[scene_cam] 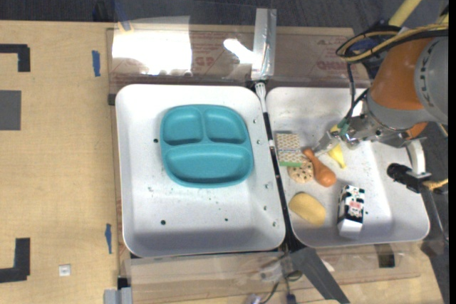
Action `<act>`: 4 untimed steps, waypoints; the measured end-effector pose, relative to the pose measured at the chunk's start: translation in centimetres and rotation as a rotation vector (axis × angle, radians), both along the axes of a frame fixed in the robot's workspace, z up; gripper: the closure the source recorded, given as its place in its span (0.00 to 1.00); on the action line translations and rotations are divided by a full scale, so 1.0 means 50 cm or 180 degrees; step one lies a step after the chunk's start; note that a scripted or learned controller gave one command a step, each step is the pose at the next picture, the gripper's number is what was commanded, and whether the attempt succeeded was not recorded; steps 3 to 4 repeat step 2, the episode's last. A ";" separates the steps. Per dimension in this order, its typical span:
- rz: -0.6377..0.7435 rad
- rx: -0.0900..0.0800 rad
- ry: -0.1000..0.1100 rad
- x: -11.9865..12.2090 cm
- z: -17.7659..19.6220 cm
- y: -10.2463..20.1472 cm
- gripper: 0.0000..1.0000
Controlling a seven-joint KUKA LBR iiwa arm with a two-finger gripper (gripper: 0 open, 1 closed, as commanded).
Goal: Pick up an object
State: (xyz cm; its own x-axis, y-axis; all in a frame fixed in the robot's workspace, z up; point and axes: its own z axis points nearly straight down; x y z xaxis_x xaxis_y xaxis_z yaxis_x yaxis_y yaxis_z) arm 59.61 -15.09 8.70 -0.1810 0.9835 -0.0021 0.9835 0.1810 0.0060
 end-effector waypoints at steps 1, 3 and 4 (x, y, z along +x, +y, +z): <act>0.0003 -0.0005 -0.0023 0.004 0.025 0.000 1.00; -0.0610 0.0011 -0.0006 0.044 0.206 0.153 1.00; -0.0610 0.0011 -0.0006 0.044 0.206 0.153 1.00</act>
